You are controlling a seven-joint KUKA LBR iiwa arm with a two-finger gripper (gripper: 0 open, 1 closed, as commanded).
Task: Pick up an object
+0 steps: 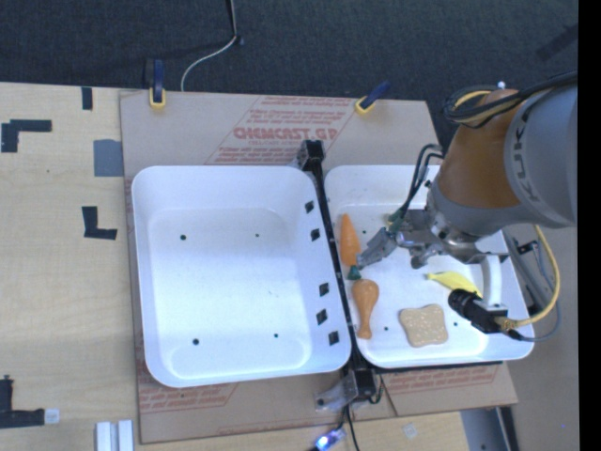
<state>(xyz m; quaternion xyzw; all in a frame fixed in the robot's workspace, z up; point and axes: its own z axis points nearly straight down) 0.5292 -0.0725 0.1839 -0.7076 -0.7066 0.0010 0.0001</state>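
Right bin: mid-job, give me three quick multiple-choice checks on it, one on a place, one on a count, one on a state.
1. Where does the carrot lie?
A. by the right bin's left wall
B. in the left bin
C. on the bench

2. How many food items lie in the right bin?
A. two
B. four
C. six

3. How does the bread slice lie?
A. standing on edge
B. flat on the floor
C. on the banana

Answers: 1 A, it lies along the divider. 2 B: carrot, drumstick, bread slice, banana. 3 B, its broad face shows, apart from the banana.
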